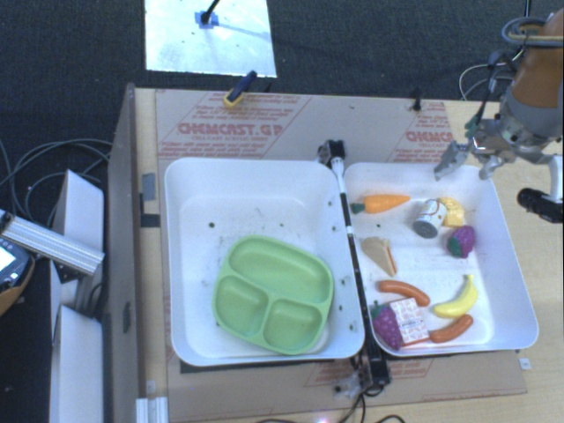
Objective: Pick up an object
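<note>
Camera view, left to right: a green plate [273, 293] sits in the left bin [189, 236], well left of the jaws; toy food fills the right bin [507, 236]. The gripper [466, 159] hovers spread and empty above that bin's far edge. Nearest below the jaws lie a can [428, 218] and carrot [385, 204]; centring over one isolated piece looks wisest.
</note>
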`<state>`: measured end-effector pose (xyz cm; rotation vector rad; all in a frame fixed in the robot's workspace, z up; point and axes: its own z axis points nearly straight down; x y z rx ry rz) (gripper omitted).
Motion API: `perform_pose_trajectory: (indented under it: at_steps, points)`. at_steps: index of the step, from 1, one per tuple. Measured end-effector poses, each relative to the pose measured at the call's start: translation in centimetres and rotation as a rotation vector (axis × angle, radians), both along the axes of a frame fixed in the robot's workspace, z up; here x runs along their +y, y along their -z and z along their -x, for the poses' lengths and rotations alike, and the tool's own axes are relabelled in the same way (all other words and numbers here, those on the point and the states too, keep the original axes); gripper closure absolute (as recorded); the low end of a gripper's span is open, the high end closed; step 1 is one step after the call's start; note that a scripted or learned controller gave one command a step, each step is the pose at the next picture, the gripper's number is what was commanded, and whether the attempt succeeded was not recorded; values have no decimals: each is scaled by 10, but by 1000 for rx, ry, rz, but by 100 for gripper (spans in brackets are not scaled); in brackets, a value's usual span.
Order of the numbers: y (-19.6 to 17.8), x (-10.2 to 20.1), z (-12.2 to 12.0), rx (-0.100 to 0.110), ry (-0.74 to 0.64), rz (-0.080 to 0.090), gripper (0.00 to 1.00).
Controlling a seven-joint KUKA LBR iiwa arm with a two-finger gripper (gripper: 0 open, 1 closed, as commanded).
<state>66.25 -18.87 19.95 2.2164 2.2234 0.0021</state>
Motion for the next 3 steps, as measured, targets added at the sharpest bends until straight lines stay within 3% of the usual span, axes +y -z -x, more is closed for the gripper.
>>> perform_pose_trajectory:
  at_steps: [1, 2, 3]
  points:
    - [106, 7, 29, -1, 2, 1, 0]
    - [95, 7, 28, -4, 0, 1, 100]
    - [21, 78, 27, -2, -1, -1, 100]
